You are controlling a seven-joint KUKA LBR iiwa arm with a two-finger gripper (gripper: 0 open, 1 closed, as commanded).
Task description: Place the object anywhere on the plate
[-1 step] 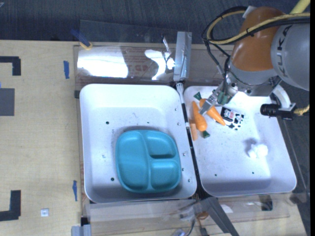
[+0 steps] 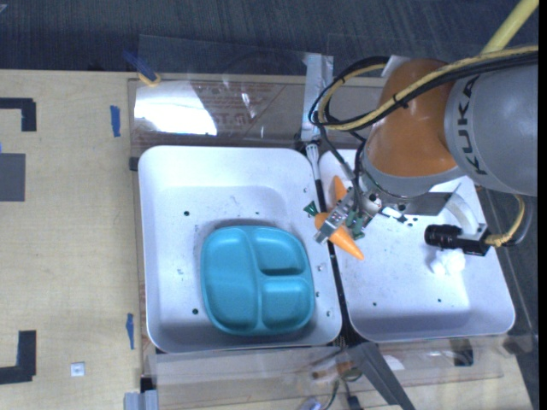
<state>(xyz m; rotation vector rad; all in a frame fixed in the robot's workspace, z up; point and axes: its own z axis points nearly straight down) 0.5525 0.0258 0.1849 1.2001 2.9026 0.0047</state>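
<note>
A teal divided plate (image 2: 256, 278) lies in the left bin (image 2: 171, 195), toward its front. My gripper (image 2: 346, 220) hangs over the wall between the two bins, just right of the plate's far right corner. An orange toy carrot (image 2: 349, 243) with a green top sits between its fingers, tilted, with its tip pointing to the front right. The gripper is shut on the carrot. The wrist hides part of the carrot.
The right bin (image 2: 419, 306) lies under the arm, whose big grey and orange body covers its far half. A clear plastic sheet (image 2: 222, 105) lies behind the left bin. Wooden bench top (image 2: 60, 229) stretches out to the left.
</note>
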